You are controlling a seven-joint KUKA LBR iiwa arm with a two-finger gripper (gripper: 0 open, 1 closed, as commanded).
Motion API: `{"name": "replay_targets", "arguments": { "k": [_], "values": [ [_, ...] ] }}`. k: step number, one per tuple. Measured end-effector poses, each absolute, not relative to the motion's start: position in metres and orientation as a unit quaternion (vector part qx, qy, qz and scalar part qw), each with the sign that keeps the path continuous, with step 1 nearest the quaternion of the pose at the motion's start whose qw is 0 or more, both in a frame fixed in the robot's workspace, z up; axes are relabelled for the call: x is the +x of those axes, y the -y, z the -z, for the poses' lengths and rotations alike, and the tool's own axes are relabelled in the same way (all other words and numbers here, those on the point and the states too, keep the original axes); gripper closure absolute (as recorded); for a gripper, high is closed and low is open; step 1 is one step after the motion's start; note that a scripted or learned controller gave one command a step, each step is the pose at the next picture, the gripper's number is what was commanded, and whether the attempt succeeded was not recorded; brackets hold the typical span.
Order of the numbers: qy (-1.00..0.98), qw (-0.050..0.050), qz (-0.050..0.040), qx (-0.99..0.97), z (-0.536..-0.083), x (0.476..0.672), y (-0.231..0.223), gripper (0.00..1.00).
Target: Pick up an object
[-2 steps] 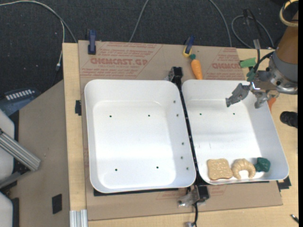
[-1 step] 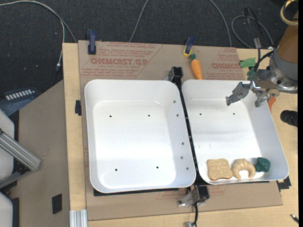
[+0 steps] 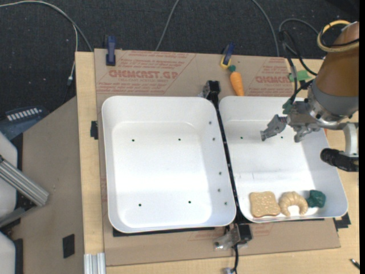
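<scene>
The end effector [image 3: 287,131] hangs over the upper part of the right bin [image 3: 251,170], its two fingers spread apart with nothing between them. Along that bin's 6 o'clock edge lie three items in a row: a tan cracker-like square [image 3: 264,204], a pale croissant [image 3: 293,202] touching it, and a small green object [image 3: 316,198], perhaps a toy vegetable. An orange carrot [image 3: 236,82] rests on the surface at 12 o'clock, just outside the bins. The left bin [image 3: 114,170] sits alongside.
</scene>
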State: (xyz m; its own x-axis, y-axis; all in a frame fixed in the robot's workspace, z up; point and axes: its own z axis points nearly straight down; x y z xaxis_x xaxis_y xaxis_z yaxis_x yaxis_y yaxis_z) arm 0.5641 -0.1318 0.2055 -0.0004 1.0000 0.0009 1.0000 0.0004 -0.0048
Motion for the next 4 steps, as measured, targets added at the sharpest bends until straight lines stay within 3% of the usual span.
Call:
{"name": "replay_targets", "arguments": {
  "k": [2,3,4],
  "values": [
    [0.707,0.002,-0.0011,-0.707,-0.110,0.571,0.127,0.00],
    [0.707,-0.001,0.0006,-0.707,-0.123,0.572,0.128,1.00],
    [0.707,-0.002,0.0018,-0.707,-0.185,0.571,0.124,1.00]
  ]
}}
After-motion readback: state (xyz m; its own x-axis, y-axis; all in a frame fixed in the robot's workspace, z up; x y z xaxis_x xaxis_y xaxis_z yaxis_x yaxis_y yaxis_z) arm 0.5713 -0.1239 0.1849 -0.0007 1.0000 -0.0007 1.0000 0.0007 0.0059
